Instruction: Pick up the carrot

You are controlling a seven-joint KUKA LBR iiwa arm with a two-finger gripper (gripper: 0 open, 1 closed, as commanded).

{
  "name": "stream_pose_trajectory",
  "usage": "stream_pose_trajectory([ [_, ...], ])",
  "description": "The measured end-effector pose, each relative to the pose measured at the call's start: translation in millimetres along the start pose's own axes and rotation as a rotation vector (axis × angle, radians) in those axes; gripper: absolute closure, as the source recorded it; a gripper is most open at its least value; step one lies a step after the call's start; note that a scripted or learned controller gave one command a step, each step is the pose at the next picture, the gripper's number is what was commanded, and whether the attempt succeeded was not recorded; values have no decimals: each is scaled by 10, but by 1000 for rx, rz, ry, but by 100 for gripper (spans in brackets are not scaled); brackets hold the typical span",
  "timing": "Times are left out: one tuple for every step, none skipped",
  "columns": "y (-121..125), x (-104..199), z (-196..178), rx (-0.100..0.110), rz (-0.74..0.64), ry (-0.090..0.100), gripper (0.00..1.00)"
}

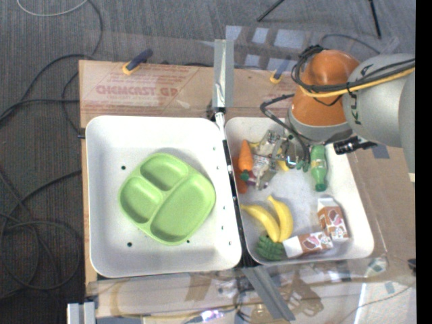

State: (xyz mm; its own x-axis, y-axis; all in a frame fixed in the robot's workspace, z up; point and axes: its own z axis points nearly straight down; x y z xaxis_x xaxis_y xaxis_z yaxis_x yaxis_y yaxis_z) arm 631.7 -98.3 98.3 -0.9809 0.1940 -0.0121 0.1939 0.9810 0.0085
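Two shallow white bins sit side by side on the bench, and the divider between them serves as the landmark here. Left of the divider, the left white bin (101,248) holds a light green plastic plate with three compartments (167,198), lying well away from the divider and not part of the job. Just right of the divider, inside the right white bin (361,238), the small orange carrot (245,157) lies near the bin's upper left corner, close against the wall next to the divider. A small reddish item beside it is too blurred to name. Further right of the divider, the metal two-finger gripper (270,159) hangs just beside the carrot, under the grey arm with its orange band (324,86). The fingers appear parted, though how far is hard to judge, and nothing is seen between them; the carrot is not held. Beyond that, a green plastic bottle (318,167) lies to the right of the gripper, with two yellow bananas (273,218) and small printed cartons (324,231) nearer the camera.

The step in hand looks like the approach. The next move likely calls for shifting toward the divider, settling the fingers astride the carrot, then closing without striking the wall.
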Motion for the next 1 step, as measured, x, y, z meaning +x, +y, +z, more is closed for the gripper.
stream_pose_trajectory([
  [480, -117, -837, 7, -33, 9, 100],
])
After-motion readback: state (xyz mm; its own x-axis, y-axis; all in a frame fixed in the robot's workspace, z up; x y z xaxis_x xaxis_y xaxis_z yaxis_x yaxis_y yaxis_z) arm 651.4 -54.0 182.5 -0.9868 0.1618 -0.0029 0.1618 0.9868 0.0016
